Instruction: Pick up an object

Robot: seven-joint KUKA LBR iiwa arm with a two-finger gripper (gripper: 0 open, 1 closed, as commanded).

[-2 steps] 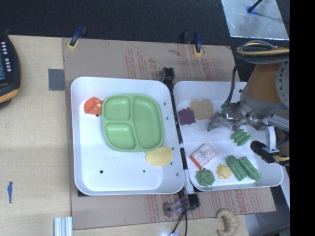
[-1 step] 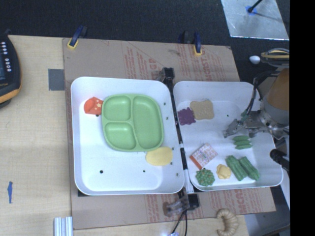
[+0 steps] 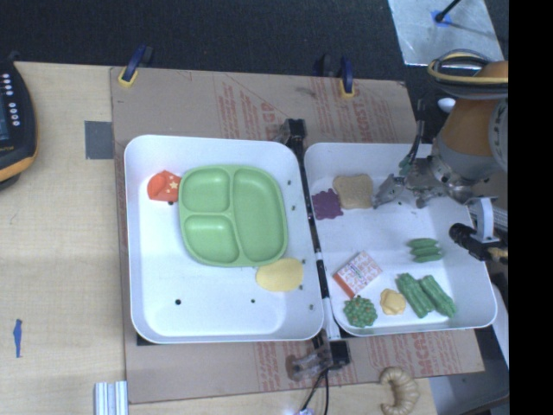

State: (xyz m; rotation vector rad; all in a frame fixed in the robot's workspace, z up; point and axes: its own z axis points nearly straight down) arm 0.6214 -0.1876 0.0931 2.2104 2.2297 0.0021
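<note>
My gripper (image 3: pixel 403 194) hangs over the upper part of the right bin (image 3: pixel 467 322), open, with nothing between its fingers. Just to its left lies a tan bread slice (image 3: pixel 352 190), and beside that a purple grape cluster (image 3: pixel 326 204). Lower in the same bin are a small green pod (image 3: pixel 425 249), a red-and-white checked packet (image 3: pixel 357 271), a broccoli floret (image 3: pixel 360 310), a small yellow piece (image 3: pixel 392 301) and two long green vegetables (image 3: pixel 425 294). The left bin (image 3: pixel 155 309) holds a green divided plate (image 3: pixel 233 214), a red item (image 3: pixel 163 186) and a yellow piece (image 3: pixel 280 275).
Both bins rest on a cardboard sheet (image 3: pixel 216 102) clamped at the back edge. The raised rims between the bins meet near a black clip (image 3: pixel 295 130). A black device (image 3: pixel 13 119) sits at the far left. A tan curled object (image 3: pixel 399 390) lies in front of the right bin.
</note>
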